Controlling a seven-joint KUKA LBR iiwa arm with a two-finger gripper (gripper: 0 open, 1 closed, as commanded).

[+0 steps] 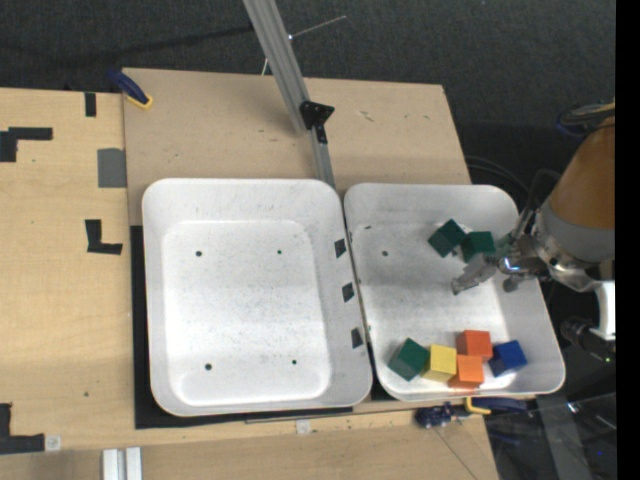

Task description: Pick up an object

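Blocks number seven, all in the right bin (400, 208): two dark green blocks (461, 239) touching near its far right side, and a front cluster of one green block (408, 358), one yellow block (442, 360), two orange blocks (472, 356) and one blue block (508, 355). Gripper (487, 272) sits just beside the dark green pair; whether its fingers are apart cannot be told. The arm's upper part is cut off at the right.

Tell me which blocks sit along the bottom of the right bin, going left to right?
Dark green cube → yellow cube → orange cubes → blue cube.
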